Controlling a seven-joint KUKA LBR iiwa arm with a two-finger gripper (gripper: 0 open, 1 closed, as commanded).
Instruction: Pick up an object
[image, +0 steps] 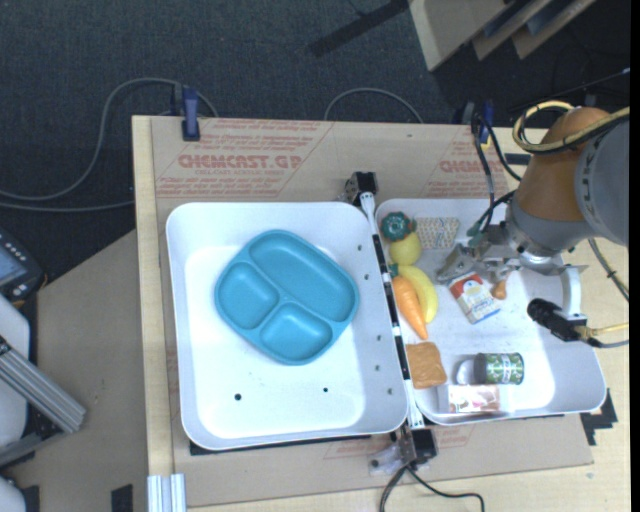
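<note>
Fingers (470, 262) spread apart, metal, tips over the right white bin (575, 385), just above the small red-and-white carton (476, 298), which lies flat, long axis running upper-left to lower-right.

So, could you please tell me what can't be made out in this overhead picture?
- Claw, camera view: the wrist above covers its fingers, so its grip is unreadable.
- Small carton: label print too small to read.
- Can: label too small to read.
- Packet at the right bin's front rim: blurred, contents unclear.
</note>
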